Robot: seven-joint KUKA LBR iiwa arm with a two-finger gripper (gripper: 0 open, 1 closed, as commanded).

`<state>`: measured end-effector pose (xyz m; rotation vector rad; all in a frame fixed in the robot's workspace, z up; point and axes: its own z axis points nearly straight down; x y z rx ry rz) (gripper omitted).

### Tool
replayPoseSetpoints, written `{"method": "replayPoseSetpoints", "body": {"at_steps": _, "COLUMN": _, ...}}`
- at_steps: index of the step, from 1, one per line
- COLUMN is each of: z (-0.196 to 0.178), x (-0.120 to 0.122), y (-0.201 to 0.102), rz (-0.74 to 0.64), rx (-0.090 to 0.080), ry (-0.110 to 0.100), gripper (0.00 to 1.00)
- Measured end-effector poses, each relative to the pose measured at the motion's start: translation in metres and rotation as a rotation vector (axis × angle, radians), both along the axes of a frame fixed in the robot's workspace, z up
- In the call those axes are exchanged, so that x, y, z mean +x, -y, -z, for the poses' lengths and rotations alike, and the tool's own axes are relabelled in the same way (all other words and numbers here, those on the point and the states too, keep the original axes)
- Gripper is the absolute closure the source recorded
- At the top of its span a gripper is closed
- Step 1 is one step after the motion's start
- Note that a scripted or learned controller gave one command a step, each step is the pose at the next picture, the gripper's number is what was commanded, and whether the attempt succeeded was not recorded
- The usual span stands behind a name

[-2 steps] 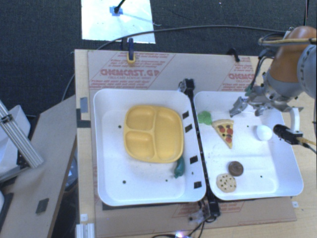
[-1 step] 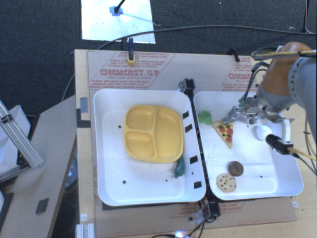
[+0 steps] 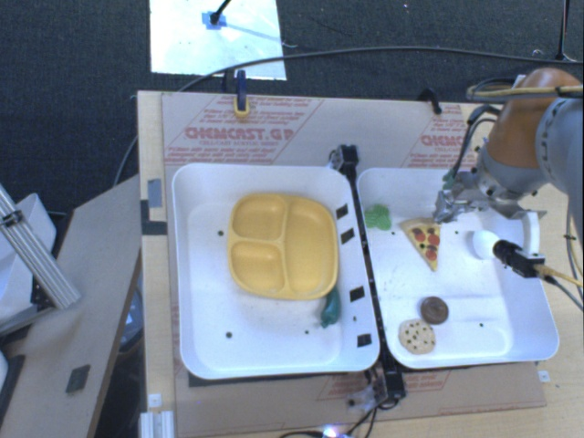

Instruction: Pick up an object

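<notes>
The left bin (image 3: 196,272) holds a yellow tray (image 3: 281,245); the right bin (image 3: 511,336) holds pizza (image 3: 425,240), cookies (image 3: 417,337) (jaws' state unclear).

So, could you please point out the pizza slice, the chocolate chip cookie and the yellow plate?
pizza slice (image 3: 425,241): camera view, topping centre.
chocolate chip cookie (image 3: 417,337): camera view, its middle.
yellow plate (image 3: 315,243): camera view, right compartment.

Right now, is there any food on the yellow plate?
No, it's empty. The yellow plate shows three bare sections. The pizza slice and cookie lie in the other bin.
</notes>
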<state>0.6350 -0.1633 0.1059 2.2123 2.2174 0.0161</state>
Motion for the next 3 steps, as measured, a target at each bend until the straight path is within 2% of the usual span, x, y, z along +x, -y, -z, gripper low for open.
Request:
{"method": "replayPoseSetpoints", "body": {"at_steps": 1, "z": -0.048, "x": 0.009, "y": 0.002, "rz": -0.002, "rx": -0.003, "ry": -0.007, "gripper": 1.00}}
{"method": "replayPoseSetpoints", "body": {"at_steps": 2, "z": -0.105, "x": 0.009, "y": -0.008, "rz": -0.003, "rx": -0.002, "ry": -0.007, "gripper": 1.00}}
{"method": "replayPoseSetpoints", "body": {"at_steps": 3, "z": -0.131, "x": 0.010, "y": -0.007, "rz": -0.003, "rx": -0.002, "ry": -0.009, "gripper": 1.00}}
